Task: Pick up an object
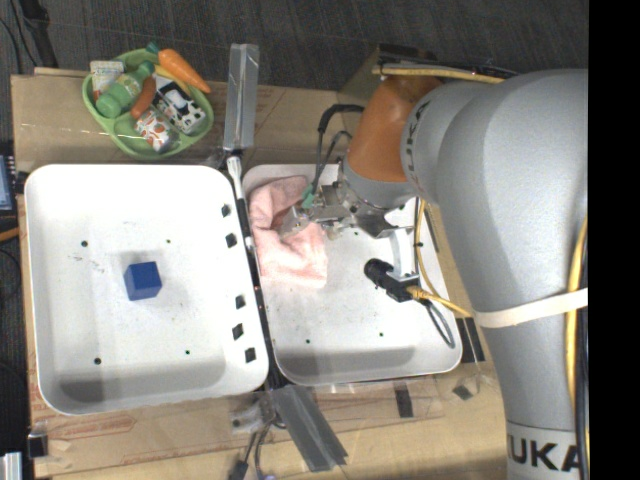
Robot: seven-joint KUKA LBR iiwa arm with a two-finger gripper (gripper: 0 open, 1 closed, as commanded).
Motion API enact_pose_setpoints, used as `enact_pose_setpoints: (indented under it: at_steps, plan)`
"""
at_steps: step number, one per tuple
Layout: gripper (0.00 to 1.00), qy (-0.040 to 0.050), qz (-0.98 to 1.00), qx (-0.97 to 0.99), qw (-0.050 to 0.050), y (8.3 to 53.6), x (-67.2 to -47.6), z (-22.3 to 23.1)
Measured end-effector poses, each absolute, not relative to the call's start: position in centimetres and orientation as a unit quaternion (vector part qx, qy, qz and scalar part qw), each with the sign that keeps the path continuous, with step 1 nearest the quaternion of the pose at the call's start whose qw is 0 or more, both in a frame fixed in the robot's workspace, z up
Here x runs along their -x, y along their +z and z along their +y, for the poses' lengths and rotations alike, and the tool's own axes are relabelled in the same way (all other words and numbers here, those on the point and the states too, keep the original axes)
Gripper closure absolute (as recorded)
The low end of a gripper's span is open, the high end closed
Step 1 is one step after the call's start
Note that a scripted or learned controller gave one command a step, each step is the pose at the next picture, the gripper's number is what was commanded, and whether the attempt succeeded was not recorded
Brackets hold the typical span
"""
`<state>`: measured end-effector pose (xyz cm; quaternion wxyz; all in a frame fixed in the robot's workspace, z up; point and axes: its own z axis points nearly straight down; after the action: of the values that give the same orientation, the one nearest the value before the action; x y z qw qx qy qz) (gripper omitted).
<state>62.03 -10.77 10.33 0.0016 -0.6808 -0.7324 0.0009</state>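
A wooden bench (300,103) stands on a dark grey carpeted floor (300,8) and bears two shallow white bins side by side, with a grey metal bar (240,93) lying along the gap at their far end. Off the left bin's far corner sits a green bowl (105,118) heaped with toy food, a carrot (180,66) on top. The left bin (60,228) holds a small blue cube (143,279), sitting flat and well apart from its walls. In the right bin (350,348) a crumpled pink cloth (290,243) lies in the far left corner against the dividing wall; its long axis runs roughly from the far wall toward the near side, alongside that wall. The grey arm (500,218) reaches in from the right, orange band above the wrist, and the gripper (305,211) is down on the cloth's far right part; whether its jaws are open or closed on the fabric cannot be told from here
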Motion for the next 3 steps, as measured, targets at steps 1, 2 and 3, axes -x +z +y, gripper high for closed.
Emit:
enact_pose_setpoints:
  at_steps: [1, 2, 3]
  plan:
    - [0.0, 0.0004, -0.779, 0.627, 0.0, 9.4, -64.8, -10.6]
    - [1.0, 0.0005, -0.78, 0.626, 0.0, 10.4, -64.8, -10.4]
    - [1.0, 0.0005, -0.815, 0.58, 0.0, 19.3, -65.7, -8.7]
